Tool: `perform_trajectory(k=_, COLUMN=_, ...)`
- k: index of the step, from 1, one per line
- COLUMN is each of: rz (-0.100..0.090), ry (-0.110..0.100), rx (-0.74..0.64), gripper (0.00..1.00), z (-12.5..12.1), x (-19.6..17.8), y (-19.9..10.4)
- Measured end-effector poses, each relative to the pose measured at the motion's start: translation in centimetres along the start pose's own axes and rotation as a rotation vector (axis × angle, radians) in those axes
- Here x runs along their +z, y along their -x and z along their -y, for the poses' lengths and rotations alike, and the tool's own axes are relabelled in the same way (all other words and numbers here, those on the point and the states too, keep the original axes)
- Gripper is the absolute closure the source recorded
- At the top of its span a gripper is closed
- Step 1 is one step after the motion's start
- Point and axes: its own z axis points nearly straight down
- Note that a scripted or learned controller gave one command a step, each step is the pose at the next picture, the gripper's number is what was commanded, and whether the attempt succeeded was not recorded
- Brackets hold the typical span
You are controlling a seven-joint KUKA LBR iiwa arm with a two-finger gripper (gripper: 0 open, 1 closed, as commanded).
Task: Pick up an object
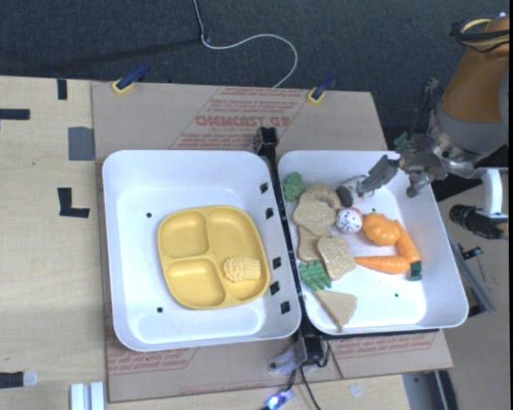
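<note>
Above the right bin [436, 254], the arm's fingers [397, 178] spread wide, holding nothing.

Bench surroundings, seen from above

A flat brown cardboard sheet [231, 118] lies under the bins, pinned by a yellow-and-blue clamp [130, 78] and another clamp [322, 86]; a thin white cable [265, 39] loops over dark grey carpet [85, 15].

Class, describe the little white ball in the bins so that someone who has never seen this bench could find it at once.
Start at the right bin, the one crowded with toy food. Near its middle, beside the bread slices and just left of the orange lump, sits the ball. It is the only round white thing there, speckled with dark spots.
</note>
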Motion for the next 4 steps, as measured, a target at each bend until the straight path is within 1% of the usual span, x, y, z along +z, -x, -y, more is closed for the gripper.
perform_trajectory(k=1, rz=0.002, ry=0.013, rx=-0.004, gripper=0.0, z=-0.2, x=-0.8, y=0.0)
perform_trajectory(k=2, rz=0.002, ry=0.007, rx=-0.003, gripper=0.0, z=0.1, x=5.3, y=0.7)
perform_trajectory(k=3, rz=0.002, ry=0.008, rx=-0.003, gripper=0.0, z=0.1, x=10.0, y=1.4)
perform_trajectory(k=4, rz=0.003, ry=0.012, rx=-0.004, gripper=0.0, z=0.0, x=15.3, y=1.3)
